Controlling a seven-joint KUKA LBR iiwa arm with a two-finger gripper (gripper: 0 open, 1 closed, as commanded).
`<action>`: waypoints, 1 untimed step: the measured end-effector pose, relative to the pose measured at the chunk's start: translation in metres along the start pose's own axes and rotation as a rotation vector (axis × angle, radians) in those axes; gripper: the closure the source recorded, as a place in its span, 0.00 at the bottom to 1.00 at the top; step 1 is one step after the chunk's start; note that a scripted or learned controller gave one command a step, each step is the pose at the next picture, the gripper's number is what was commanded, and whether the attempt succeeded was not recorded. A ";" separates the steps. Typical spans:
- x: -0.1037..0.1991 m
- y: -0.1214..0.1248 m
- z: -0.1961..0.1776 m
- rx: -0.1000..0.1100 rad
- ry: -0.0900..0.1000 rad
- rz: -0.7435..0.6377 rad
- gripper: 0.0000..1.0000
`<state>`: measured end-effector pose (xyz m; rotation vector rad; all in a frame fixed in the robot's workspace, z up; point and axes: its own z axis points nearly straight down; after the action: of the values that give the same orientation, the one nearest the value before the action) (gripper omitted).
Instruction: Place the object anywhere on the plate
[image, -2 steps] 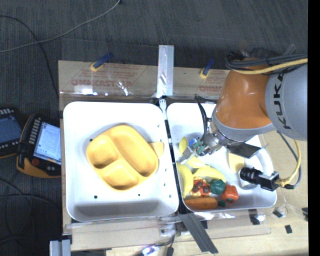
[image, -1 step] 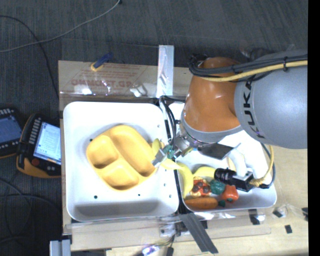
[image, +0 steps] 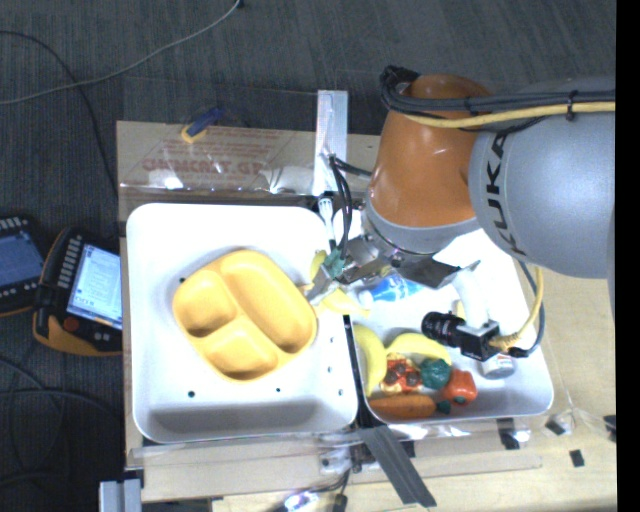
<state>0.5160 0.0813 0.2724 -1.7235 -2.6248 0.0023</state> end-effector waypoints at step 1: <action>0.005 0.024 0.074 0.002 -0.001 0.103 1.00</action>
<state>0.5358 0.0952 0.1981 -1.8564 -2.5322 0.0055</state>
